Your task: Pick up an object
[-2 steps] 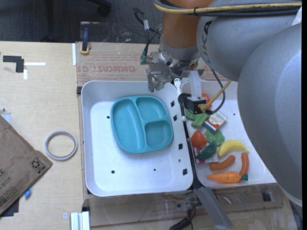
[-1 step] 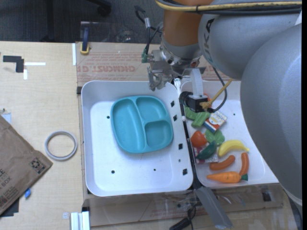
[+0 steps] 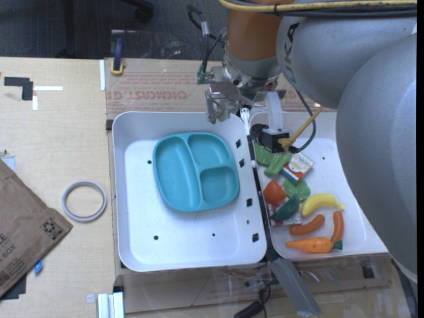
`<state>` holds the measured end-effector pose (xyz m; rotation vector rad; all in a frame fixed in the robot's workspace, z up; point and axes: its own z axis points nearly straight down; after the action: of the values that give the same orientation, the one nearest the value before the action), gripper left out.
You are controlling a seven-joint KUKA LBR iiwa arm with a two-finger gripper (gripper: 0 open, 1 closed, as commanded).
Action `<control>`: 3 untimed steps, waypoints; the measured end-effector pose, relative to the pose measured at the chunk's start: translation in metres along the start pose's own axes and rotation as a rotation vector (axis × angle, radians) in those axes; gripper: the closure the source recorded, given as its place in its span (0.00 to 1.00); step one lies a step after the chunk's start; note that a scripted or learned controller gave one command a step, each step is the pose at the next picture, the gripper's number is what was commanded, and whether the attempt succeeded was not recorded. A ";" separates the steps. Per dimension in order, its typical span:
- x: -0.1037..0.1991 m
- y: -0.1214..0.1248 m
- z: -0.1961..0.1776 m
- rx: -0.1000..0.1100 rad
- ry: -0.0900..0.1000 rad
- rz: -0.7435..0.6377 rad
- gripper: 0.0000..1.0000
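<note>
- I see the arm [image 3: 344,78] reaching in from the right, its gripper [image 3: 222,108] above the far rim of the left bin [image 3: 132,244], near the divide between bins.
- I cannot tell how the gripper is set, and I see nothing in it.
- Left bin: a teal plate [image 3: 197,171] with three compartments lies flat, slightly toward the far side.
- Right bin [image 3: 358,240]: toy food clustered by the divide, namely a yellow banana [image 3: 321,203], an orange carrot [image 3: 310,245], a tomato [image 3: 274,191], green pieces [image 3: 271,158], and a small box [image 3: 297,167].
- Off to the left, a tape ring [image 3: 84,200] lies on the bench [image 3: 53,144].
</note>
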<state>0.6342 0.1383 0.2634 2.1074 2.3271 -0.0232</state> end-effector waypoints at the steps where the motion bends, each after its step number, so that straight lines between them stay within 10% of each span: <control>1: -0.001 0.000 -0.007 0.003 -0.003 -0.001 1.00; 3: -0.003 0.001 -0.020 0.008 -0.009 -0.003 1.00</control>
<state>0.6360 0.1355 0.2839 2.1027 2.3292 -0.0419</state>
